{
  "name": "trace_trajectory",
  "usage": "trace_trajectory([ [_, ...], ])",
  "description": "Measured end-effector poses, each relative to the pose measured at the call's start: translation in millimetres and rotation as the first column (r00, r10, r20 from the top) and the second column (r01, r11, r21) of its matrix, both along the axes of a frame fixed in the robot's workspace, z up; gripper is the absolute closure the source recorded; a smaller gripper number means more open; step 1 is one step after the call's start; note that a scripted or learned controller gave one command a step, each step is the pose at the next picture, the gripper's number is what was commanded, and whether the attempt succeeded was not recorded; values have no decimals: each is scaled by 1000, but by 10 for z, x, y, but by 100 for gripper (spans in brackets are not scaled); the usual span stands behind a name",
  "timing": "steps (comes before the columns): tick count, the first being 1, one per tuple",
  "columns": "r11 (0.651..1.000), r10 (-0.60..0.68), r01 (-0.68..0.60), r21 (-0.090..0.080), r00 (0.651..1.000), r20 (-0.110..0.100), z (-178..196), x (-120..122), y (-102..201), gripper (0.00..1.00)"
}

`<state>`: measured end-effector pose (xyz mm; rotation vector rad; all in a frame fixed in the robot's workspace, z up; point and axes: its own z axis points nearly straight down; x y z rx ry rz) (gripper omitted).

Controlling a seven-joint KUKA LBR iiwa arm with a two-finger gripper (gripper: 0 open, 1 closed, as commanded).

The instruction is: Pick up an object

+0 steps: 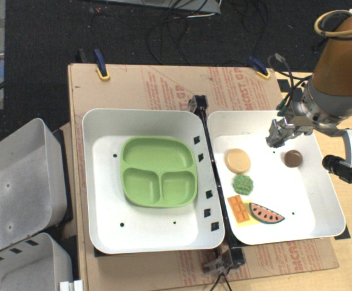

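- Camera view, looking down at a slant: cardboard-topped bench, printed red lettering, clamps at far edge.
- Left bin, white, shallow, rounded corners; bearing one item.
- Right bin, white, shallow, set edge to edge with the left bin along a dark centre seam; bearing five small items.
- Arm, grey with orange band, entering from the right, wrist hanging over the far right part of the right bin.
- Green divided plate, three compartments, lying flat near the middle of the left bin.
- Gripper, dark, pointing down over the far half of the right bin, apart from every item; nothing seen between the fingers; whether apart or together, cannot tell.
- Watermelon slice, red with green rind, flat on the near part of the right bin, just beside the orange block.
- Tan round disc, flat, left part of the right bin, nearest item to the gripper on that side.
- Orange block, rectangular, ridged, near the left wall of the right bin.
- Green bumpy ball, between the tan disc and the orange block.
- Brown round piece, smallest, right of the tan disc, well apart from the rest.
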<state>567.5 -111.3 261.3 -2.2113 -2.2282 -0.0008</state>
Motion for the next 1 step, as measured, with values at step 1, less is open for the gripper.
trace_trajectory([
  [1, 1000, -1, 1, 0, 1000, -2, -87, -124, 418, 100],
])
